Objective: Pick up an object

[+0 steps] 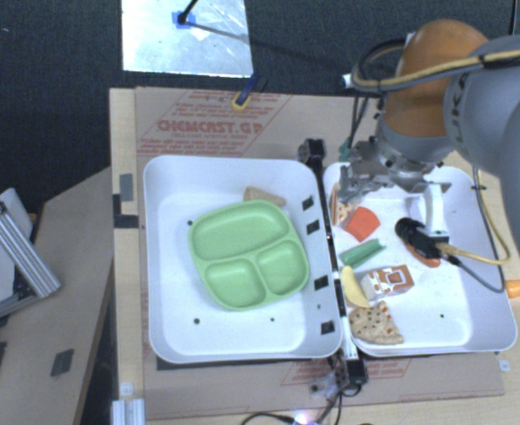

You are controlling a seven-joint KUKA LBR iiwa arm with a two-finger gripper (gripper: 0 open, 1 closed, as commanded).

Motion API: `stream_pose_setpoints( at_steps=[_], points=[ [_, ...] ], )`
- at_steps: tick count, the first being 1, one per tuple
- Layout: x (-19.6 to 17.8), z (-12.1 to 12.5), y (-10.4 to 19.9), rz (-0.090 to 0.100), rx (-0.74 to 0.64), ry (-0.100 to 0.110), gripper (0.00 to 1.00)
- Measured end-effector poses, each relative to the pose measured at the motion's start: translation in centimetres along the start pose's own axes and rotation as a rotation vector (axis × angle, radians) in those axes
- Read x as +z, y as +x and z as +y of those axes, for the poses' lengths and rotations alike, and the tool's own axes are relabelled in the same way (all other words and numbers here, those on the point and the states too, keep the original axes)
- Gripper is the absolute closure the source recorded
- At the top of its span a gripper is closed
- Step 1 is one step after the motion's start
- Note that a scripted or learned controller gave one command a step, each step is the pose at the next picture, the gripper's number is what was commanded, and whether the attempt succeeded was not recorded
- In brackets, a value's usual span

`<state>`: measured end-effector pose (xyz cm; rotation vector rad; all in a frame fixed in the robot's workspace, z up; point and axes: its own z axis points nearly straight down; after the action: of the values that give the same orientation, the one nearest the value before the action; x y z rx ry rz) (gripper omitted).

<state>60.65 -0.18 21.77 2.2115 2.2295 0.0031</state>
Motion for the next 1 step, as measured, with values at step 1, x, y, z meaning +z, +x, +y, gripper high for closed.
stream_pose_setpoints(
  at_steps=[1],
  points=[
    [0.31, 0.87, 2.09, 0.0, 0.001, 0.0, 1.0]
  ],
)
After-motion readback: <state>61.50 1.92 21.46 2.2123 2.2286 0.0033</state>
